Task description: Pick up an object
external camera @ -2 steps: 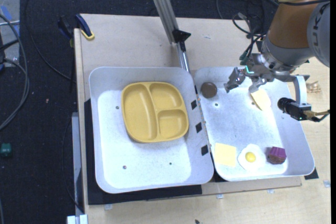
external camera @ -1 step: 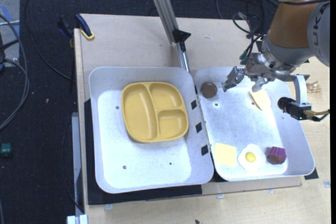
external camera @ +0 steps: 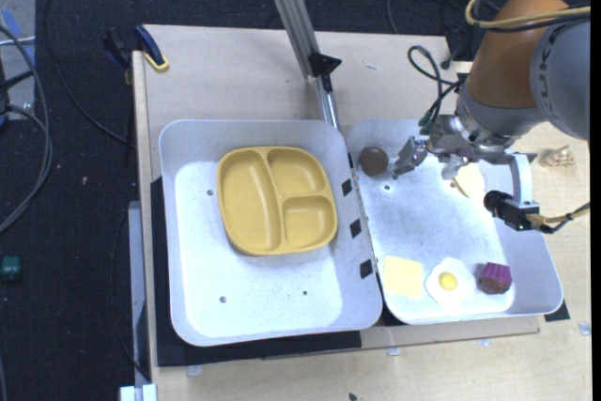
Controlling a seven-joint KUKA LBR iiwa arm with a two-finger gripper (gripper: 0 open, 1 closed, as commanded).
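Observation:
My gripper hangs over the far left part of the right bin, pointing down and to the left. A brown round object lies just to its left, close to it but apart. A pale yellow piece lies right of the gripper, partly under the wrist. Along the bin's near side lie a yellow cheese slice, a fried egg and a purple object. I see nothing held in the gripper.
The left bin holds a yellow divided plate. A slanted metal pole comes down to the ridge between the bins. A black cable and connector hang off the wrist over the right bin.

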